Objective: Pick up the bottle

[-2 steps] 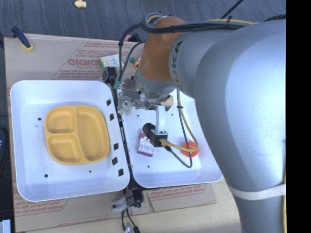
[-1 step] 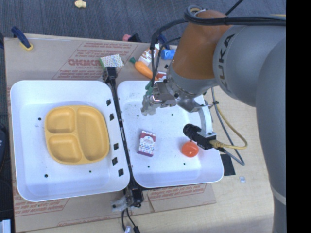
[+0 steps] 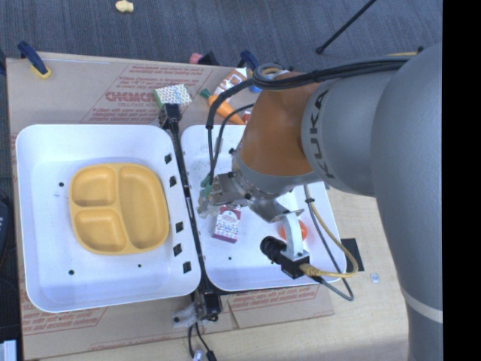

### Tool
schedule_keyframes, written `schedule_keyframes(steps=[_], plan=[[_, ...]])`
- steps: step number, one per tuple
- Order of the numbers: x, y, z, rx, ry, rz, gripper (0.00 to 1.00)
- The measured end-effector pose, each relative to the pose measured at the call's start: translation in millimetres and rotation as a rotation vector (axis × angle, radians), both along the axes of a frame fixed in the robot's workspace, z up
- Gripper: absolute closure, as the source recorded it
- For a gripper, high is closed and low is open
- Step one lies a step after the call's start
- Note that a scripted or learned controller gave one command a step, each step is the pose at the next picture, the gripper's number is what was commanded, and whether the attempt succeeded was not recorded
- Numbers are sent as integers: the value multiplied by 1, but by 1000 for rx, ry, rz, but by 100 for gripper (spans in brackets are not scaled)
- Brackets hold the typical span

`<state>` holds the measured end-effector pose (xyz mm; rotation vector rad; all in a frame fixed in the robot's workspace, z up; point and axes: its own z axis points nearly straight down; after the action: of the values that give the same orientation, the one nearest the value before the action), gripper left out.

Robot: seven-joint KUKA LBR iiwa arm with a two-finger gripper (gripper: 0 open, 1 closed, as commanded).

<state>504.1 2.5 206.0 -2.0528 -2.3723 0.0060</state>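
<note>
Gripper (image 3: 213,192) low over the right bin's (image 3: 248,277) left side, arm covering most of it; finger gap not readable, cannot tell if anything is held. Left bin (image 3: 37,201) holds a yellow three-part tray (image 3: 119,207), well apart from the gripper; right bin has a small pink-and-white box (image 3: 227,225) just below the gripper. Bottle (image 3: 229,92), orange with a label, lies beyond the right bin's far edge, partly under the arm.

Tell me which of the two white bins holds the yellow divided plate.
The left bin, the one away from the arm. The yellow three-compartment plate lies in its middle. The right bin sits under the gripper and holds a small pink-and-white packet instead.
</note>
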Motion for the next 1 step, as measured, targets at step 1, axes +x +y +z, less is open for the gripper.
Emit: schedule_keyframes(steps=[1], plan=[[-29,8,-15,0,0,16,100]])
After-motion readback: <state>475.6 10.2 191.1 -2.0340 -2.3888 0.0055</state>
